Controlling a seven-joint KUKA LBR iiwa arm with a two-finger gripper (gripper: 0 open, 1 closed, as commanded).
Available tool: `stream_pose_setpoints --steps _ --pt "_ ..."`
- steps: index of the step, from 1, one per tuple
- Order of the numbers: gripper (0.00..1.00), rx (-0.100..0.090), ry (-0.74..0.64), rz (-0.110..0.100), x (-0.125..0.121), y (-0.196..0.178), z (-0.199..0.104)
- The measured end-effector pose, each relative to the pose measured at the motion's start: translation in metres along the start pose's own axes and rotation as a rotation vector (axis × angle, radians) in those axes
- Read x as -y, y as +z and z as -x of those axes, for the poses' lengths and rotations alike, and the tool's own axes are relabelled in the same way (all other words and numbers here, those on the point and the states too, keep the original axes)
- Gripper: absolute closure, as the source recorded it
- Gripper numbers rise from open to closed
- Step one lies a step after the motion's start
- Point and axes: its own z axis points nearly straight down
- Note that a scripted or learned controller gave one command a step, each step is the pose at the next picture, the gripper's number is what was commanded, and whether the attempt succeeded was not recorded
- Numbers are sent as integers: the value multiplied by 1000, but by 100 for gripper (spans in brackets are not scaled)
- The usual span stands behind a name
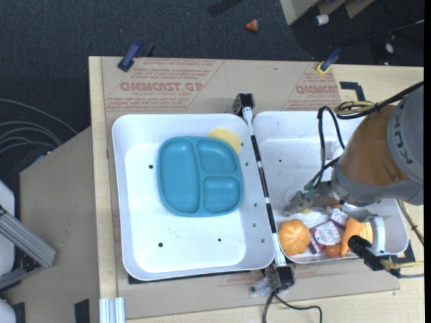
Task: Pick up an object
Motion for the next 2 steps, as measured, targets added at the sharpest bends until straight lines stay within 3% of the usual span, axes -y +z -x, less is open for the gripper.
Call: stream_pose_setpoints --steps 1,2 --pt "100 1 0 5 -1 -12 0" --pt "100 1 -2 4 -72 -101 -26"
